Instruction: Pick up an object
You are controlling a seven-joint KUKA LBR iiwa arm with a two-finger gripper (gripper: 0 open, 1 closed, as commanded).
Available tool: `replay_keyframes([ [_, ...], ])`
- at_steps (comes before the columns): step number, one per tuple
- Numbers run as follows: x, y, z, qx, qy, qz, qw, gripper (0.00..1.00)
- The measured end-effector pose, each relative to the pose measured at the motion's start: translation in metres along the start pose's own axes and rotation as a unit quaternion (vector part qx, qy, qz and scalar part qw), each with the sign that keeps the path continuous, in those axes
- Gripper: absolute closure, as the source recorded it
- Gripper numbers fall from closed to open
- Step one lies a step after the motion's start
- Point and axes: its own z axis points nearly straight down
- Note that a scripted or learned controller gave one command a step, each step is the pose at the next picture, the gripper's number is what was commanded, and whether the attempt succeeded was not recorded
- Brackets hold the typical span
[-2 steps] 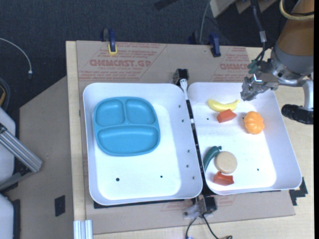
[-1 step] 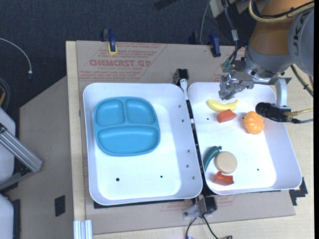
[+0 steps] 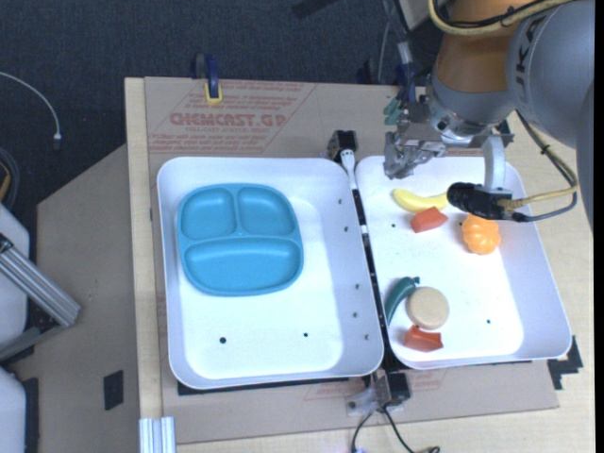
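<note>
The gripper (image 3: 404, 163) hangs over the far left corner of the right bin (image 3: 528, 333), and whether it is spread or closed I cannot tell from this slanted view; nothing shows in its grasp. Just near of it lies a yellow banana (image 3: 415, 199), touching a small red piece (image 3: 428, 220); an orange fruit (image 3: 481, 235) sits to the right. Nearer still are a green pepper (image 3: 400, 293), a beige disc (image 3: 427, 307) and a red wedge (image 3: 423, 339). The left bin (image 3: 260, 347) carries a blue divided plate (image 3: 242, 239). The banana looks like light, stiff toy plastic, probably smooth and slippery; pinching it across its narrow middle seems best.
</note>
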Motion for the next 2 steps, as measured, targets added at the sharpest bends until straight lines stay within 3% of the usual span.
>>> replay_keyframes([
  [1,0.057,0.009,-0.002,0.0,0.0,0.0,1.0,1.0],
  [2,0.099,0.021,0.019,0.001,0.0,0.001,1.0,1.0],
])
